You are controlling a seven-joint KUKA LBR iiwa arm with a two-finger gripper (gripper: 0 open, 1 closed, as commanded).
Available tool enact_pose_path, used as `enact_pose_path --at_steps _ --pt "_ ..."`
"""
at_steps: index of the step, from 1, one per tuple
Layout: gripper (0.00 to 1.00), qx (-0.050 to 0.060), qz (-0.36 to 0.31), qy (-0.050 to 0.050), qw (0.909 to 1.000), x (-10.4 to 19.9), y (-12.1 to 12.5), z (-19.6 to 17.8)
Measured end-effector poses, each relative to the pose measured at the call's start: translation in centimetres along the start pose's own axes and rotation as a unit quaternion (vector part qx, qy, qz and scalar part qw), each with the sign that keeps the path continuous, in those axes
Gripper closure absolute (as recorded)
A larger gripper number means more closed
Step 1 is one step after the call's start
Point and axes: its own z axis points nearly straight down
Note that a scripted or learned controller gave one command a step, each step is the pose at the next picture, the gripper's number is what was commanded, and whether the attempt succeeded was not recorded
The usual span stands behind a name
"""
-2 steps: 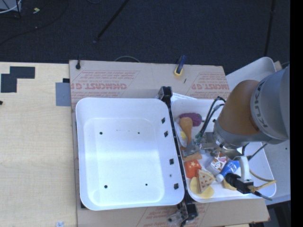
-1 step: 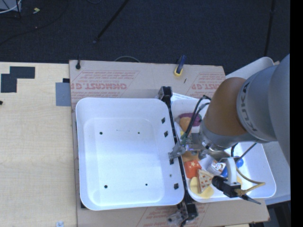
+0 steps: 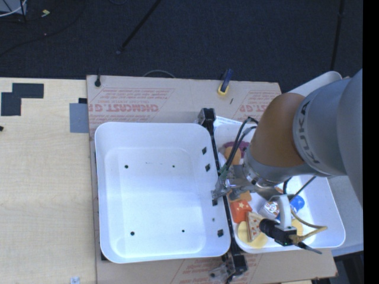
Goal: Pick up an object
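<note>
In the right shallow white bin we see a heap of small things: an orange-red block, a tan wedge, a blue piece. Above that bin our grey arm hides the tool. Beside it lies the left white bin.

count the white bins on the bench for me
2. The left bin lies in the open on the cardboard sheet. The right bin sits beside it, largely covered by the arm, with small objects at its near end.
</note>
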Motion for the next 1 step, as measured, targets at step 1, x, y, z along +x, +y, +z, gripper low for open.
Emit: enact_pose_path --at_steps 1 --pt "1.00 -0.011 0.007 -0.018 0.9998 1.37 6.23 -8.20"
